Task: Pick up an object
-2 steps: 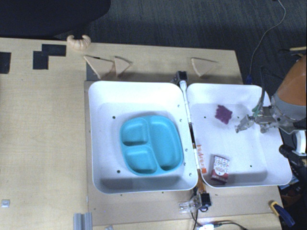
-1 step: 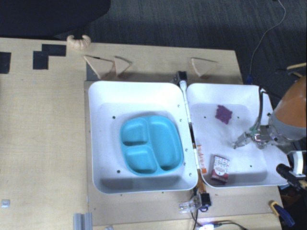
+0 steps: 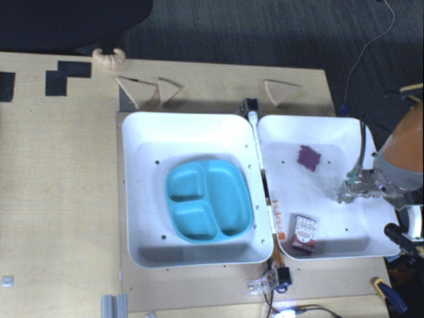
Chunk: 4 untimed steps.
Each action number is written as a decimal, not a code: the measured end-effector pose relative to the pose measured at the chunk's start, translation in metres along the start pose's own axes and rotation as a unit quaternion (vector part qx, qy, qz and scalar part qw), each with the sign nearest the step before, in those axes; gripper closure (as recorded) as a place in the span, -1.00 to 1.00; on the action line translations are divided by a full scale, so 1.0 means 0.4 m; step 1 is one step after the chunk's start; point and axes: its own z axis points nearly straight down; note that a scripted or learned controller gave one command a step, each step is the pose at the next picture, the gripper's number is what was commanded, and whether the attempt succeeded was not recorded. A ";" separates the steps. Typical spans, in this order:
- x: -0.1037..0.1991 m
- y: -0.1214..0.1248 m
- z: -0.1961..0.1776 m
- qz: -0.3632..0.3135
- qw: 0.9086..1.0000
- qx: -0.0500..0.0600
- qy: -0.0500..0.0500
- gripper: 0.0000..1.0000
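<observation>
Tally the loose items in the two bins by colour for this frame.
Blue: 1, the divided tray in the left bin
Purple: 1, the small purple piece in the right bin
Red and white: 1, the small packet near the right bin's front edge
Total: 3

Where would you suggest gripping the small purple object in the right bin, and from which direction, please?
Take the small purple object across its short width, coming straight down from above. It lies low on the right bin floor with bare floor all round it, well apart from the small red and white box, so the fingers likely have room either side.
</observation>
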 end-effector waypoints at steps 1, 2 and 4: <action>-0.021 0.148 -0.081 -0.001 1.000 0.004 0.001 1.00; -0.021 0.147 -0.079 -0.001 1.000 0.005 0.001 -1.00; 0.022 0.051 0.000 -0.001 1.000 0.001 0.000 1.00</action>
